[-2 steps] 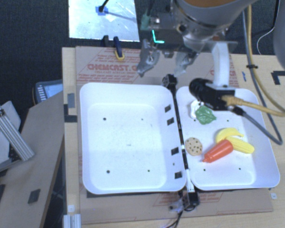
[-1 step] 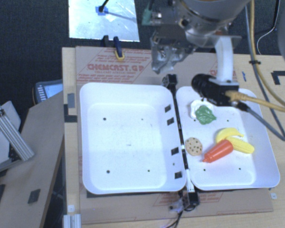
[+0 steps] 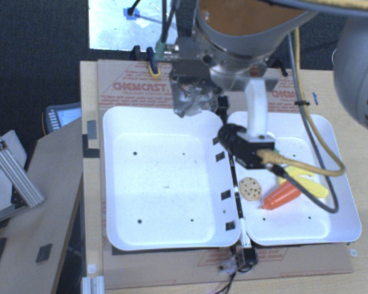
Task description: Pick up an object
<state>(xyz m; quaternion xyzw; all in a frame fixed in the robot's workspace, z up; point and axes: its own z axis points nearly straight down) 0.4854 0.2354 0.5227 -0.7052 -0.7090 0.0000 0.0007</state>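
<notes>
Carrot [image 3: 281,196], cookie [image 3: 250,188] and a yellow toy [image 3: 308,185] lie in the right bin [image 3: 294,225], none picked up yet.
The gripper [image 3: 193,100] hangs at the left bin's [image 3: 165,188] 1 o'clock edge, well apart from the cookie at the right bin's 9 o'clock. I cannot tell if it is open or closed, or holding anything. The yellow toy is partly hidden.

1. A round tan cookie [image 3: 250,188] with dark specks lies flat near the left wall of the right bin [image 3: 346,222].
2. An orange carrot [image 3: 281,196] lies just right of it, tip pointing toward it.
3. A long yellow piece [image 3: 310,185] touches the carrot's thick end.
</notes>
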